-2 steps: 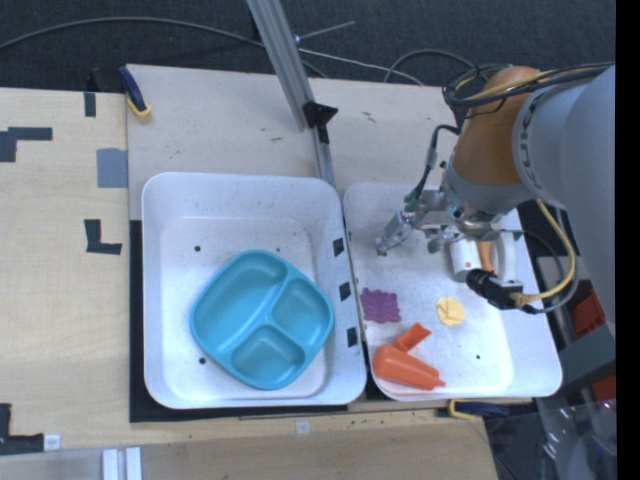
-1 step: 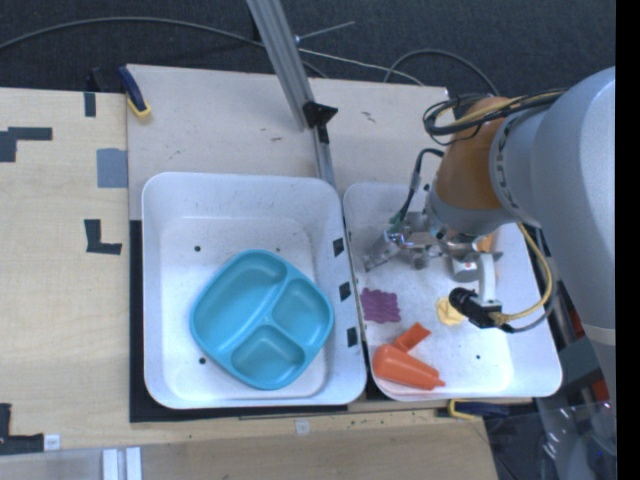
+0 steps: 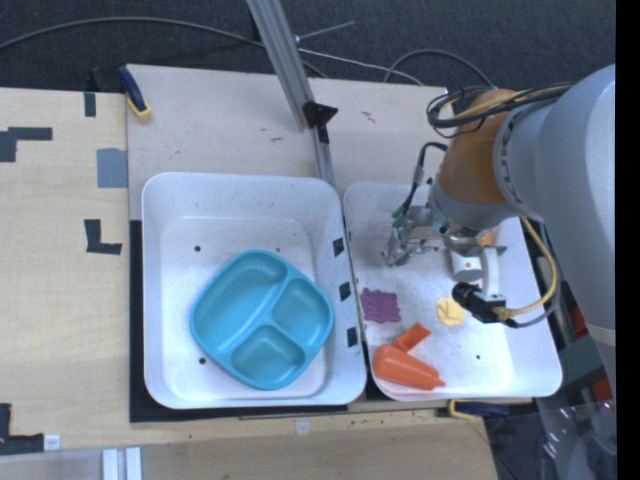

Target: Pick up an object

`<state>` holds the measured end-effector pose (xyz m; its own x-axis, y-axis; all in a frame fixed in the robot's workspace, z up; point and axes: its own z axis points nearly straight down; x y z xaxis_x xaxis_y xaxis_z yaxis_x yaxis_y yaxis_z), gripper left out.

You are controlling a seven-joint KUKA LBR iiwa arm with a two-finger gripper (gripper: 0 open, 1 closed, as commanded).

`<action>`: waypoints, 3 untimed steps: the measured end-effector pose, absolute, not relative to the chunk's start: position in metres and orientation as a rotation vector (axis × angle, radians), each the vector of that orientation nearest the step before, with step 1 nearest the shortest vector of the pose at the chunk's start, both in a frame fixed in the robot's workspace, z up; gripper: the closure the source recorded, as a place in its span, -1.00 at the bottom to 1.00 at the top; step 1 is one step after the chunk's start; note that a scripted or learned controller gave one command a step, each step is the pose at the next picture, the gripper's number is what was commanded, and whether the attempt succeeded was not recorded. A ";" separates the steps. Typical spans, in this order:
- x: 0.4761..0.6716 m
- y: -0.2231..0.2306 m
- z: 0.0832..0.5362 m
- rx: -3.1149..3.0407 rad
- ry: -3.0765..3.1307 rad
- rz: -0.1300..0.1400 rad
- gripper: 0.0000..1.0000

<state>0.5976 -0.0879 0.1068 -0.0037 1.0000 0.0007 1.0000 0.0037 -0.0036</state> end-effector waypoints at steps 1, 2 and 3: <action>0.598 -0.096 0.166 -2.223 -2.225 -0.004 1.00; 0.600 -0.102 0.210 -2.222 -2.225 -0.003 1.00; 0.601 -0.101 0.242 -2.221 -2.225 -0.003 1.00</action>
